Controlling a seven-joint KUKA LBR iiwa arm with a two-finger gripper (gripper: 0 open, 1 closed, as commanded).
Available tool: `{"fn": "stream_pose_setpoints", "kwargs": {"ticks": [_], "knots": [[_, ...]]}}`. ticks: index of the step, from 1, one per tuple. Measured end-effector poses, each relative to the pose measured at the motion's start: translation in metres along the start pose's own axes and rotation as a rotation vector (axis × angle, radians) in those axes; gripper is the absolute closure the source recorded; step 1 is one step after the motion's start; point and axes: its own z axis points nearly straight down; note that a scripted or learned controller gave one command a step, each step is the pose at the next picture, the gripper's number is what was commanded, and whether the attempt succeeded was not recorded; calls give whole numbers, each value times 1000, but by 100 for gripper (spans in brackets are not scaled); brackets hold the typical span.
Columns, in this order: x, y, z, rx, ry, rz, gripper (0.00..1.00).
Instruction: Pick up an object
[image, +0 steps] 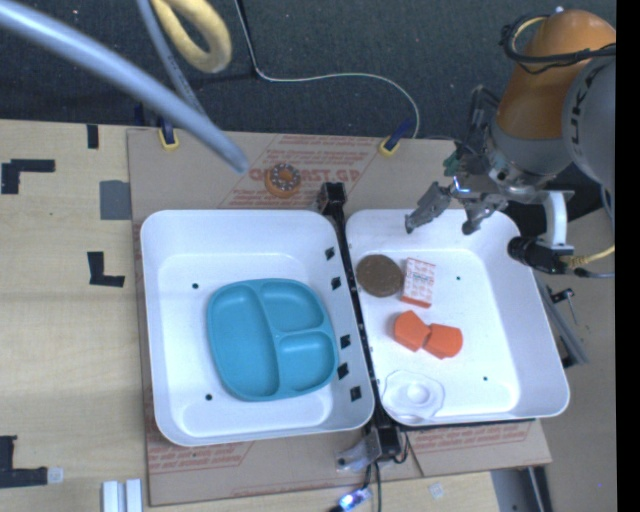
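Nothing's grabbed yet, so you're basically at the start. Your hand (447, 213) hangs over the right bin (520, 330) near its 12 o'clock rim, fingers spread wide with nothing between them. The pickable stuff sits lower down: a brown disc (379, 275) at about 9 o'clock in that bin, a red-and-white packet (419, 281) just beside it, an orange block (428, 335) near the middle, and a clear lid-like thing (413, 392) at 6 o'clock. The left bin just has a blue divided plate (270, 337). You've got the descent, the close and the lift left.
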Motion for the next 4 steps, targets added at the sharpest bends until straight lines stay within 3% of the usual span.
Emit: {"fn": "stream_pose_setpoints", "kwargs": {"ticks": [1,2,4], "knots": [[0,2,-8,-13,-1,-3,0],[-7,-4,41,-10,-3,-2,0],[9,-16,143,-9,-2,-3,0]]}}
